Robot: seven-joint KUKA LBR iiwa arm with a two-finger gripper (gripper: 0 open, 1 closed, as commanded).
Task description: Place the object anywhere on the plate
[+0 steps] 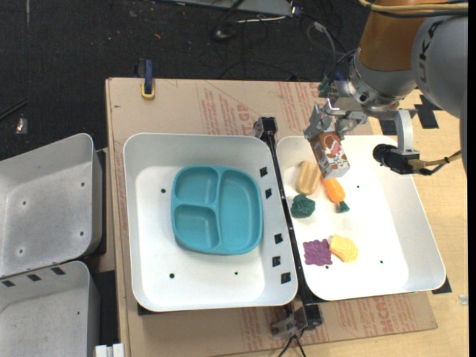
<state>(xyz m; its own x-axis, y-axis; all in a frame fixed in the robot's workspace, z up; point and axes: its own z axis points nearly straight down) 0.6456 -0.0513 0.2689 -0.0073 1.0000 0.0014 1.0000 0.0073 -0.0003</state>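
Observation:
A teal divided plate (236,199) lies in the left white bin (145,222). My gripper (332,127) hangs over the far left part of the right bin (401,222), just right of the divider between the bins. It is shut on the top of a small printed carton (332,157), which tilts below the fingers and stands out over the bin floor. The plate is well to the left of the carton and nearer the camera.
In the right bin lie a tan bread-like piece (307,177), an orange carrot (335,191), a green broccoli toy (303,207), a purple grape bunch (317,253) and a yellow piece (343,248). Black clips (277,236) line the ridge between the bins.

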